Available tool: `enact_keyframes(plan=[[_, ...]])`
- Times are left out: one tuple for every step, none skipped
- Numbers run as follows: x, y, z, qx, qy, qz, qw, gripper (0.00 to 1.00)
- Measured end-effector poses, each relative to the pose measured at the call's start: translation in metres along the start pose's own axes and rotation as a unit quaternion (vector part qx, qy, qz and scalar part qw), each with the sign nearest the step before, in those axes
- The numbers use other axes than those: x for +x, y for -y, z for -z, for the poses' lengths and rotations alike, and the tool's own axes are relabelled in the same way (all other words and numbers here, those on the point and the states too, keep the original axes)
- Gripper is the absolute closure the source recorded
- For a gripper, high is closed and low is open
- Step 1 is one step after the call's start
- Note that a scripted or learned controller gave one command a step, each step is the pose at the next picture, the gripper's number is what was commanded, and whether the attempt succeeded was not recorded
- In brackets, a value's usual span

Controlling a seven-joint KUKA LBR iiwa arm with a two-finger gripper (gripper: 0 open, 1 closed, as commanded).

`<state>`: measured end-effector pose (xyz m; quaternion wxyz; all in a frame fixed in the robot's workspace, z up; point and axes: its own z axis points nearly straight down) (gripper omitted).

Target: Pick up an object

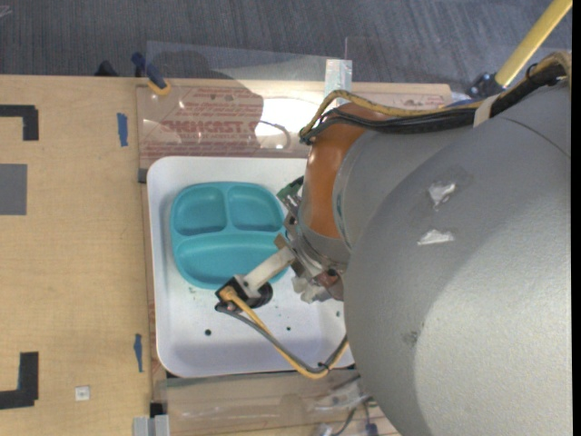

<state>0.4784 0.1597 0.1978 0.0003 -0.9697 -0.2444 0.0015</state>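
Red lettering runs across a clear sheet [209, 121] behind the white bin [182, 339], too glared to read. A teal three-compartment plate [222, 234] lies flat in the bin's far left part. The grey arm [454, 243] covers the bin's right side. Its end effector [313, 284] sits just beside the plate's right rim, largely hidden; wide or narrow, I cannot tell. A green sliver [292, 189] peeks out beside the orange band [320, 184].
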Motion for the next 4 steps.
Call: enact_keyframes(plan=[[0.034,0.055,-0.107,0.001,-0.005,-0.148,0.9890,1.00],[0.032,0.058,0.015,0.000,-0.002,0.103,0.9946,1.00],[0.031,0.057,-0.020,-0.001,-0.001,-0.134,0.9909,1.00],[0.033,0.057,0.102,0.001,-0.007,-0.146,0.9893,1.00]])
